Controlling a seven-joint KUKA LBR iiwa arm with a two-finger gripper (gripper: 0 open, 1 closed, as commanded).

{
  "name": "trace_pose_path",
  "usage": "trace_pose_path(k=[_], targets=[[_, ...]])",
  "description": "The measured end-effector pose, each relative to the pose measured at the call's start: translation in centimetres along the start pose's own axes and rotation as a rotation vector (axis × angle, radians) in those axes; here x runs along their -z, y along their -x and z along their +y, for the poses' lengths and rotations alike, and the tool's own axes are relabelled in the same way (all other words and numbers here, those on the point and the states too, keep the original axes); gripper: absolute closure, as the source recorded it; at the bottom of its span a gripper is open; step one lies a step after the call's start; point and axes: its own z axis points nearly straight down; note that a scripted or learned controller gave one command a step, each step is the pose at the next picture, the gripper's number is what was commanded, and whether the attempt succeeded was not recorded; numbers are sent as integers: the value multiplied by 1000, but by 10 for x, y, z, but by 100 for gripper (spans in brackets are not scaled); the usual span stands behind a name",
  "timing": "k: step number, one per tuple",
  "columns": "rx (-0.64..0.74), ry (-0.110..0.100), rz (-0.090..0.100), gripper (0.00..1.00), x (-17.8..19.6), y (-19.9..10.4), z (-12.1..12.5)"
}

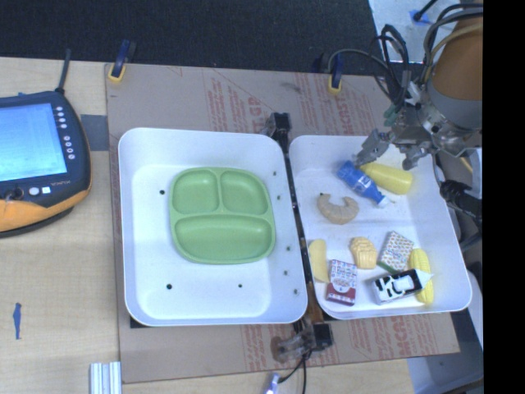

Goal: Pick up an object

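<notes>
My gripper [390, 151] hangs over the back of the right bin [456, 246], its fingers spread open with nothing between them. Just below the fingertips lie a yellow block [392, 178] and a blue bottle [359, 180], touching each other. Further forward in the same bin are a tan crescent pastry [338, 209], a yellow corn piece [317, 259], a red-and-white carton [342, 282], a bumpy yellow piece [363, 252], a checkered packet [396, 250], a black-and-white item [397, 286] and a yellow banana-like piece [422, 272].
The left bin [135, 228] holds a green divided plate [221, 216]. A control pendant with a lit screen [37, 158] lies on the bench at far left. Cables loop behind the arm at the upper right.
</notes>
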Motion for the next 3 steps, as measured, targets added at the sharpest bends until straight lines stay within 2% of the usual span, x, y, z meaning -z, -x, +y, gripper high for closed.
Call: trace_pose_path(k=[1, 2, 3], targets=[[0, -3, 0, 0, -161, 6, -35], [-1, 1, 1, 0, -165, 31, 22], [0, -1, 0, 0, -166, 39, -70]])
